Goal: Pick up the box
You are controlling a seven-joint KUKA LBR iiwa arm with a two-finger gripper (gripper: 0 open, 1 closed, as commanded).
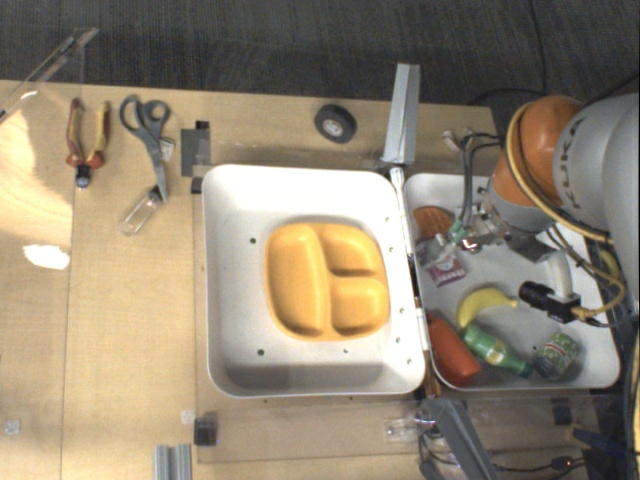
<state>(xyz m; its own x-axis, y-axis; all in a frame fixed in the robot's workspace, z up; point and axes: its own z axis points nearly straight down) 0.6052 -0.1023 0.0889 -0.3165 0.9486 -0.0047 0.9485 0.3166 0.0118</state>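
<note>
A small box (446, 269) with purple and white print lies tilted in the right bin (600, 373), near that bin's left wall. My gripper (462, 236) hangs low over the upper left part of the right bin, just above and to the right of the box. The grey arm with its orange band (535, 148) reaches in from the right and covers the bin's upper right corner. I see nothing lifted off the bin floor.
In the right bin lie a banana (485, 303), a green bottle (495, 350), a red item (452, 353), an orange item (432, 218) and a green can (558, 353). The left bin (230, 268) holds a yellow divided tray (325, 276). Scissors (150, 138), pliers (85, 138) and a tape roll (335, 123) rest on the bench.
</note>
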